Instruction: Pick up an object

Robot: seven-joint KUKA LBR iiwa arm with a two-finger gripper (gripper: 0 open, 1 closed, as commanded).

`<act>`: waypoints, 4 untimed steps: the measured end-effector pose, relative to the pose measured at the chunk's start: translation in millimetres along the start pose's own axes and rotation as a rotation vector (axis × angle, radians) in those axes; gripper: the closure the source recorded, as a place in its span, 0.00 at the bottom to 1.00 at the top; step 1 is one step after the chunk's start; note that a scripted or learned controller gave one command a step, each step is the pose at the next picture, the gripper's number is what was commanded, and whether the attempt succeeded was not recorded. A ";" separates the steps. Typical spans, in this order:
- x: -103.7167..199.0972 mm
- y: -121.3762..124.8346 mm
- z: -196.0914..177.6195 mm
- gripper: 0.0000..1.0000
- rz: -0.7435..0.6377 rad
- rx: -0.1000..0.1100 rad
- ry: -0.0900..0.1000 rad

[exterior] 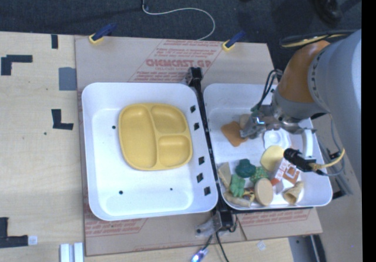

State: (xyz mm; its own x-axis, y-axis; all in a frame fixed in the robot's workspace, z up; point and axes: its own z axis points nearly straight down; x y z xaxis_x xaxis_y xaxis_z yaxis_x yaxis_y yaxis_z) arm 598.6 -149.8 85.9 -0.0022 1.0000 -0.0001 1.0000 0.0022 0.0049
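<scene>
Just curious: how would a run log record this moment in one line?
gripper: right bin, by brown piece | yellow tray: left bin

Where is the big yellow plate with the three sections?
The yellow three-section plastic plate lies flat in the left white bin, toward its upper middle, across the divider from the toy-filled right white bin.

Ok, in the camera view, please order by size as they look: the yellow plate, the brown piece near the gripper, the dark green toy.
1. Yellow plate, by far the largest.
2. Brown piece and dark green toy: they look about alike, so I leave them unranked.
</scene>
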 end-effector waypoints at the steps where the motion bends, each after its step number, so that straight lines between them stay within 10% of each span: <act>1: -45.7 -54.2 -81.5 0.00 0.007 0.003 -0.003; 2: 1.7 -4.4 3.9 0.00 -0.003 0.005 -0.001; 3: -54.9 -46.7 -100.1 0.00 0.006 0.001 -0.003; 4: -5.0 -69.8 5.3 0.00 0.002 0.006 -0.002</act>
State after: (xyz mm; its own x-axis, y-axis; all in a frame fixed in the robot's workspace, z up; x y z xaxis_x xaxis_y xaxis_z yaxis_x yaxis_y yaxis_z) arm 528.8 -155.0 80.3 -0.0001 1.0000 -0.0018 1.0000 0.0001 -0.0014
